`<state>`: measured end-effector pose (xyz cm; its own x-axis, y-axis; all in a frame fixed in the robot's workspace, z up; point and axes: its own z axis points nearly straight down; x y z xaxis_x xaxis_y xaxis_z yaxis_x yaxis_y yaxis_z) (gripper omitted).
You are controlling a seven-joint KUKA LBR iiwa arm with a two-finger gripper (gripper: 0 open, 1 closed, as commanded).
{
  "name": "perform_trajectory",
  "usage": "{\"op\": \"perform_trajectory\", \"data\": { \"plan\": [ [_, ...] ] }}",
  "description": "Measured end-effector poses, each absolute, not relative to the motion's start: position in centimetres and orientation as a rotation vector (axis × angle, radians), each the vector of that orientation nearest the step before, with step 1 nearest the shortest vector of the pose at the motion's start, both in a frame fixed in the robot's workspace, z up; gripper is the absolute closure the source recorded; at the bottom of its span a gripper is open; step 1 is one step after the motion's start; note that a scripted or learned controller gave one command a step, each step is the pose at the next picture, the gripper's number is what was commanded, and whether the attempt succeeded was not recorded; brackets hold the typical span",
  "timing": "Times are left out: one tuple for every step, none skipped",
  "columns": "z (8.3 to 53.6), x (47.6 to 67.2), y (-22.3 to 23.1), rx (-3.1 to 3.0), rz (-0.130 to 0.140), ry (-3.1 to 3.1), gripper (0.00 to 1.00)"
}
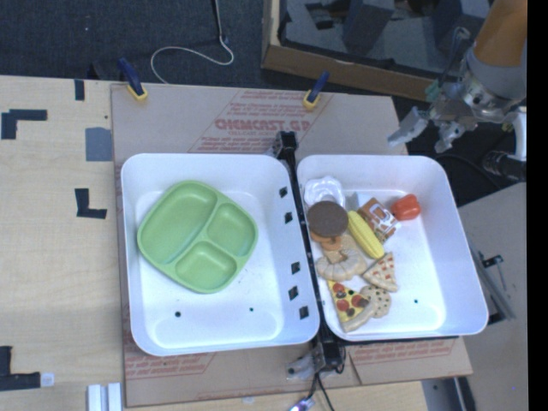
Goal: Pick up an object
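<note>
The right bin (437, 178) holds a cluster of toy food: a brown round cookie (327, 218), a yellow corn cob (366, 234), a red tomato piece (407, 206), a white cup (324, 190), a pizza slice (349, 302) and several more pieces. My gripper (425, 133) hangs at the upper right, above and beyond the right bin's far edge, clear of every item. Its two fingers are spread apart with nothing between them.
The left bin (141, 171) carries a green divided plate (197, 235). A black divider (294, 229) runs between the bins. Two clamps (133, 81) (314, 90) pin the cardboard sheet at the back. A white cable (201, 50) loops behind.
</note>
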<state>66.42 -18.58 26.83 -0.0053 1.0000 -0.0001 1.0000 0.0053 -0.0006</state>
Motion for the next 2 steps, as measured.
{"op": "perform_trajectory", "data": {
  "plan": [
    [17.0,61.3,-22.6,-2.219,0.013,-2.21,0.0],
    [11.1,63.6,-20.1,-2.236,-0.016,-2.237,0.0]
  ]
}}
